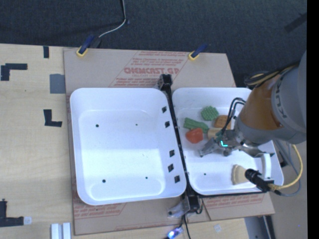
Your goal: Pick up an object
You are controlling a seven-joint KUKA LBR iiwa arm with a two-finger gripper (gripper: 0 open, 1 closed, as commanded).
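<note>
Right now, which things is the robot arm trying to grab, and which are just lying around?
For the job: gripper, red toy, green toys, tan brush, all in the right bin.

Just lying around: left bin, cardboard sheet, two clamps, cable.

2 bins [79,101] sit side by side on a board [149,68]; toys [195,135] lie in the right 1.

Arm [271,108] cut off by right edge, and it covers the right bin's [199,96] far right rim. Pincer [212,148] too blurred to read finger state. Tan item [215,132] half under the wrist, unidentifiable. Surface [30,133] runs past left edge.
</note>
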